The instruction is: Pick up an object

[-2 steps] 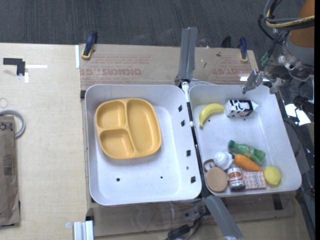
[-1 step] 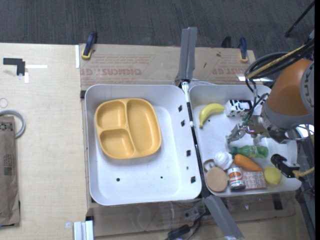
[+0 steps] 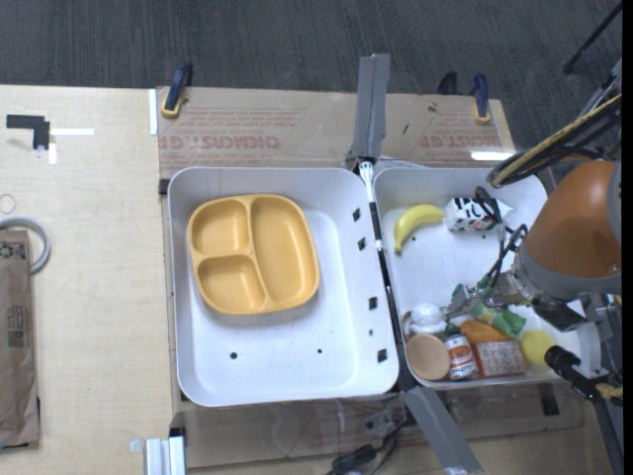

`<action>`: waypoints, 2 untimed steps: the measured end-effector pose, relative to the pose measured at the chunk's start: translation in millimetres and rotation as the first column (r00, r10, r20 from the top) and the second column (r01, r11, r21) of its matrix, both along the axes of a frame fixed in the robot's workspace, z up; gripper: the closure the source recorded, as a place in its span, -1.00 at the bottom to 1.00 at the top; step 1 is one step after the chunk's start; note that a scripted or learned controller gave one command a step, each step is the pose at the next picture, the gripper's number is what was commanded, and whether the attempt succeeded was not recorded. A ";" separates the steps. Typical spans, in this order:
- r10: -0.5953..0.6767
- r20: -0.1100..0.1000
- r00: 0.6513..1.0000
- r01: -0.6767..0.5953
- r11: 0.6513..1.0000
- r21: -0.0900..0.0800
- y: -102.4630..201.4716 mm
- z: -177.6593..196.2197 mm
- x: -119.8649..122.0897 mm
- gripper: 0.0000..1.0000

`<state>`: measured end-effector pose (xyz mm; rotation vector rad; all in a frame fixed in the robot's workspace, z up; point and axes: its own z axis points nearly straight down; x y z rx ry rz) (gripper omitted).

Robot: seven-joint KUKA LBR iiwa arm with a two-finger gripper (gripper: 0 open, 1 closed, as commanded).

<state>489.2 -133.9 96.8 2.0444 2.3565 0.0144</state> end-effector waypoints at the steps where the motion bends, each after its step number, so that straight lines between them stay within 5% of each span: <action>1: 0.013 -0.015 1.000 -0.013 1.000 0.003 15.9 -3.3 1.0 -1.00; 2: 0.009 -0.019 1.000 -0.009 1.000 0.004 15.4 4.5 -0.2 1.00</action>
